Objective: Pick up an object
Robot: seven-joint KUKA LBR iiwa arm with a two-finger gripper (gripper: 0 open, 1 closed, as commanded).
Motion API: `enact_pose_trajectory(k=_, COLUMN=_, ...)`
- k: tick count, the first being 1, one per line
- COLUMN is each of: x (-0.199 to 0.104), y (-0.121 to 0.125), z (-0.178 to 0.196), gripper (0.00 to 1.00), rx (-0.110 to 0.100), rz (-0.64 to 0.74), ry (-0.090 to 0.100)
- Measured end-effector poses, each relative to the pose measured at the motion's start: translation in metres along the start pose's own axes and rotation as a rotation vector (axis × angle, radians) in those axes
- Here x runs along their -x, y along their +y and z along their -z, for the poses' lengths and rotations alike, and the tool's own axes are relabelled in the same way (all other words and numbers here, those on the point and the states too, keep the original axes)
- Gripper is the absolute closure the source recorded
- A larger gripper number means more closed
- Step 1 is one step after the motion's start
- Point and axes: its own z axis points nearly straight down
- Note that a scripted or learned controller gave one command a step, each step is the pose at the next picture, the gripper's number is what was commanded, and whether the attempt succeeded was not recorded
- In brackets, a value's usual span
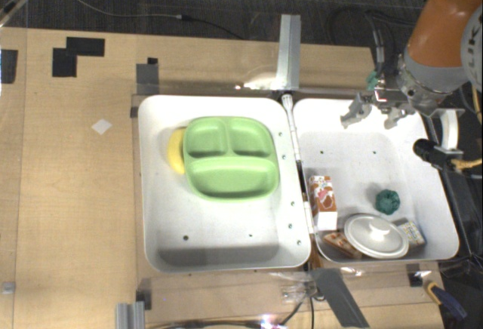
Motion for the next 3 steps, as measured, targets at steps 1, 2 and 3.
enact_pose_trajectory(k=1, x=0.025, y=-0.064, z=-0.1, gripper=0.0, rx=-0.001, rz=-0.053, ry=0.0)
enact_pose_trajectory(k=2, x=0.099, y=-0.093, z=-0.144, gripper=0.0, rx=0.008, rz=0.046, ry=-0.005)
enact_pose_trajectory(k=3, x=0.085, y=-0.116, z=-0.143, gripper=0.0, rx=0.012, rz=0.078, ry=-0.005)
